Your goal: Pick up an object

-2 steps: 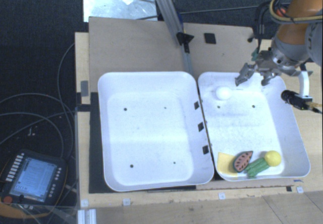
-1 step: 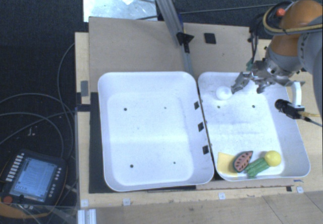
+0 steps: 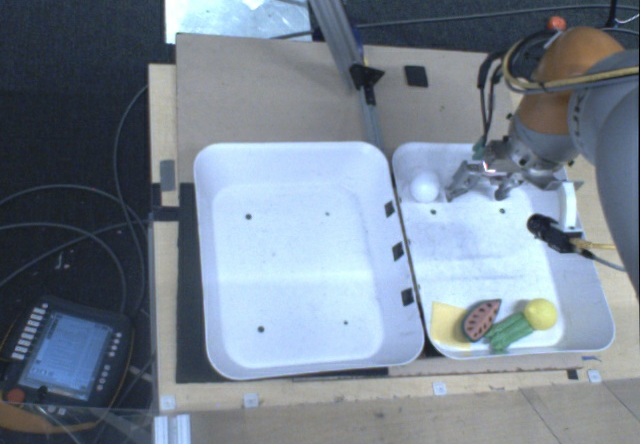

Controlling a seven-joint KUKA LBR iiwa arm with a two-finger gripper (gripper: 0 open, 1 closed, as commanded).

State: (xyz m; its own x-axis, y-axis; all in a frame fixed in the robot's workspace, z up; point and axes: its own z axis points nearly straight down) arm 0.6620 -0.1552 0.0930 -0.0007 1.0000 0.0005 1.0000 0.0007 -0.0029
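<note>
Claw (image 3: 478, 188): spread, empty, far edge of right bin (image 3: 480, 252). Your risk: white ball (image 3: 425, 189) just beside it rolls away if nudged.

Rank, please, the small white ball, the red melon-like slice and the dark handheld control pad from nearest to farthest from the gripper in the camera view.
1. Small white ball, beside the gripper, right bin far end.
2. Red melon-like slice, same bin's near end.
3. Dark handheld control pad, off the bench, far left.

Tan bench (image 3: 270, 82) with left bin (image 3: 290, 146) and right bin (image 3: 470, 252) side by side
</note>
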